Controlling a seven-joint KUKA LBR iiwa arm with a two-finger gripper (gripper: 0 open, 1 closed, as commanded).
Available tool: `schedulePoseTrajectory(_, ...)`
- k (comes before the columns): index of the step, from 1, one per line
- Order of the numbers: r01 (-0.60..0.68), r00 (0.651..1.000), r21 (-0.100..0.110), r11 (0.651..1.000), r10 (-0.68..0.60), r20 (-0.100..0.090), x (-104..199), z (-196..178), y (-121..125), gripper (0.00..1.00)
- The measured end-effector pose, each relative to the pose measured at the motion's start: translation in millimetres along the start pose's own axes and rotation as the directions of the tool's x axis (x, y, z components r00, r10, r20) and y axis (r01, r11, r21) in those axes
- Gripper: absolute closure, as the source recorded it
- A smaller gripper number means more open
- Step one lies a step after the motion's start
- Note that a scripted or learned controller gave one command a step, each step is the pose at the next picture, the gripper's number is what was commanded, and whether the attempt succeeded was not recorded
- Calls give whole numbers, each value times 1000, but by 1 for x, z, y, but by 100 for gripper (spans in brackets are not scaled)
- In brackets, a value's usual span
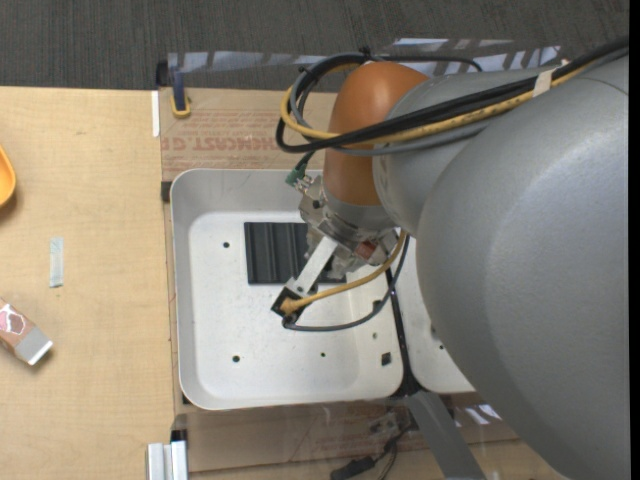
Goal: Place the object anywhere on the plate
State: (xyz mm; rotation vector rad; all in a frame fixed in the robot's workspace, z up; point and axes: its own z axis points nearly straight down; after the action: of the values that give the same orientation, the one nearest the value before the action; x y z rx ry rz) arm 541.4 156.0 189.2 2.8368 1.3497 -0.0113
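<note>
A black ribbed rectangular object (273, 252) lies flat on the floor of the left white bin (200, 298), towards the bin's back. My gripper (340, 250) hangs under the orange wrist band, right at the object's right edge and covering that edge. The wrist hides the gripper's tips and whatever contact there is with the object.
My grey arm covers most of the right bin (440, 360). Brown cardboard (230, 140) lies behind the bins. On the wooden table at the left are an orange thing (5, 180), a small grey strip (56, 263) and a red-and-grey block (22, 334).
</note>
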Motion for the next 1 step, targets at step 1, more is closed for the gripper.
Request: schedulePoseTrajectory(1,-504,864,0,864,504,-5,95,-57,63,100)
